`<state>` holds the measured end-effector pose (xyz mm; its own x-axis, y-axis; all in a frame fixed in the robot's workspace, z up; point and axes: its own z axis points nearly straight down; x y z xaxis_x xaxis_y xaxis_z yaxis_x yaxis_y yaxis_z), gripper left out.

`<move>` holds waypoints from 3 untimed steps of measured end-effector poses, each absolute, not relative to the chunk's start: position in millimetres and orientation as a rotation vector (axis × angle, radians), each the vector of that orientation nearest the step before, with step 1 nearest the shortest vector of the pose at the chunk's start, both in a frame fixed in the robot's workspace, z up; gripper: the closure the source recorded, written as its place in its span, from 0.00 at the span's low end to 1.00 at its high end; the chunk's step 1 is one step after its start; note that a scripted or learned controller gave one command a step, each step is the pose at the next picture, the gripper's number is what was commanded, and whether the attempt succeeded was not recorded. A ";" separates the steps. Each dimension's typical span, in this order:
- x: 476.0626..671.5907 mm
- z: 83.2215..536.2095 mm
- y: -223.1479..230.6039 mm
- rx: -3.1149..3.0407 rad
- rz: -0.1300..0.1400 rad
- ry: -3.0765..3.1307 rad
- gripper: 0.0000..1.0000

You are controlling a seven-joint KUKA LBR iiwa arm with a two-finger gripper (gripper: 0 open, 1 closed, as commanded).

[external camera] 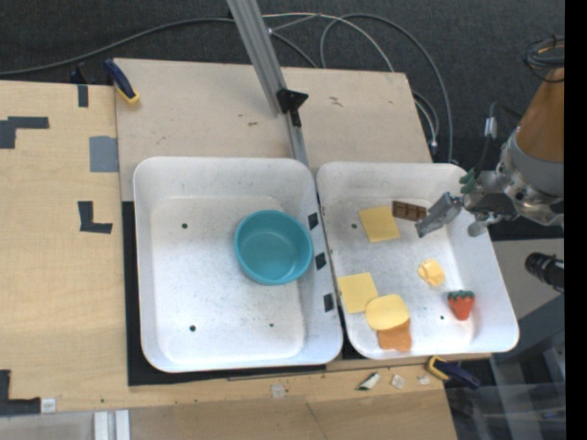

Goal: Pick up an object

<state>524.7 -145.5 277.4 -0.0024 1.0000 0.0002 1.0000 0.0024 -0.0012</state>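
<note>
Gripper [438,216] reaching in over the right bin [486,273] near its far edge; finger spread not discernible. Brown block [409,211] touching or just beside the fingertip, on its left. Yellow square [379,224] further left, near. Small yellow piece [431,271] below the gripper. Strawberry [461,304] lower still, well apart. Teal bowl [272,247] in the left bin [165,273], far to the left.

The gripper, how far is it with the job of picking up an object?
Nothing looks picked up so far. The gripper is low in the right bin, next to the brown block and the yellow square; I cannot tell if it grips anything. The strawberry, small yellow piece and other items lie on the bin floor. Left to do: secure one object and lift it.
</note>
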 end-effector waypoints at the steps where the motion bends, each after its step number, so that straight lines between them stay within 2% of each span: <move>1: 524.7 277.4 -145.6 -2.218 0.001 -2.223 0.00; 3: 528.3 188.2 -141.3 -2.216 0.006 -2.220 0.00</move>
